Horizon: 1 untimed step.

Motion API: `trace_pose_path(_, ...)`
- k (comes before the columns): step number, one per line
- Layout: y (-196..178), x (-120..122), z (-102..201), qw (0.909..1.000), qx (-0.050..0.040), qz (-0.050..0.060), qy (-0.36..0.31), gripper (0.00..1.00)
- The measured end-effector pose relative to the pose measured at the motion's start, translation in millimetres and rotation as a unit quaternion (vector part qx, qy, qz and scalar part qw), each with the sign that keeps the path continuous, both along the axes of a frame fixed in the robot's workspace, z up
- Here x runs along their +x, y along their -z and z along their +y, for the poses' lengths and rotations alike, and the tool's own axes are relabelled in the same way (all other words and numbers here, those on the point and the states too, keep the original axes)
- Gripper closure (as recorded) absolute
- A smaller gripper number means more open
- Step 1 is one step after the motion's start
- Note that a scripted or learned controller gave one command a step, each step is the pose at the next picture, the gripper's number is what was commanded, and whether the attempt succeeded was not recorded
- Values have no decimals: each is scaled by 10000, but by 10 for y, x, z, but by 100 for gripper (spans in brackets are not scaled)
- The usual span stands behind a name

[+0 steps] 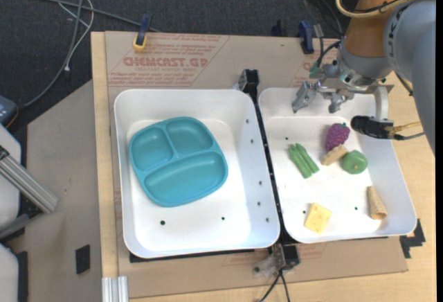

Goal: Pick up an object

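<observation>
The right white bin (387, 221) holds a purple grape bunch (337, 134), a tan piece (334, 155) just below it, a green apple-like ball (355, 162), a green bean bundle (302, 160), a yellow cheese wedge (318, 217) and a tan cone (376, 203). My gripper (318, 99) hovers over the bin's far edge, above and left of the grapes. Its two fingers are spread apart with nothing between them.
The left white bin (138, 224) holds a teal divided plate (179, 159). A black clamp (248, 80) sits between the bins at the back. Blue clips (143, 30) are at the cardboard's far edge. The grey arm (387, 23) reaches in from the upper right.
</observation>
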State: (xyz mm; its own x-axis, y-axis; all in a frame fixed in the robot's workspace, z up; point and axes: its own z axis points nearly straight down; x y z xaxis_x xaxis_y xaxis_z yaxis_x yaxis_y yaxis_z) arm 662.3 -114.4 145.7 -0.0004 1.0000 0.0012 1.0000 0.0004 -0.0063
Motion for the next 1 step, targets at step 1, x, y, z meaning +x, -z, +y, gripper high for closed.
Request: trace_pose_path(1, 441, 29, -37, 10000, -1, 0, 3, 0)
